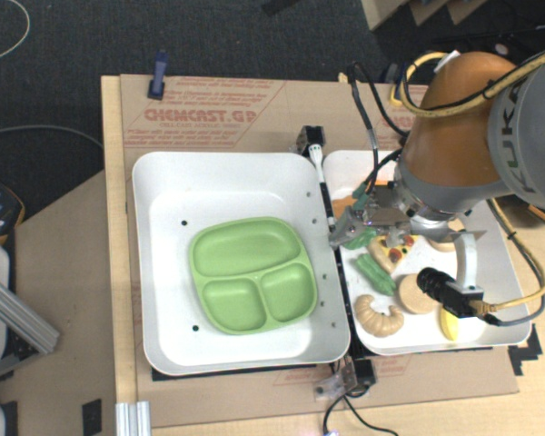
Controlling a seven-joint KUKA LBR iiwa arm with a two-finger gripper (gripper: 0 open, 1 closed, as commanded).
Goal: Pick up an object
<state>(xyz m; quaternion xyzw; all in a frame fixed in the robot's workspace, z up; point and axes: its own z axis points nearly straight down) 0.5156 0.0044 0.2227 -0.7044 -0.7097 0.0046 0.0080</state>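
Overhead slanted view of the counter (209, 116), a brown board printed with red lettering, carrying two shallow white bins side by side. The left bin (163, 189) holds a green tray (252, 273) with three compartments, lying flat near the bin's middle. The right bin (500, 262) holds a cluster of small items: a green piece (374, 273) lying at a slant near the bin's left wall, a tan ridged piece (379, 315) just below it near the front edge, a round tan piece (415, 296) beside that, and a yellow piece (448, 325) at the front edge. The arm (468, 139) reaches in from the right, its orange band above the right bin, and the hand (371, 230) hangs low at that bin's left wall, just above the green piece. Whether the hand is spread or closed cannot be told, as its tip is a blur of grey metal and cables; no item can be made out in its grip. A blue clip (157, 75) lies at the counter's far left corner.
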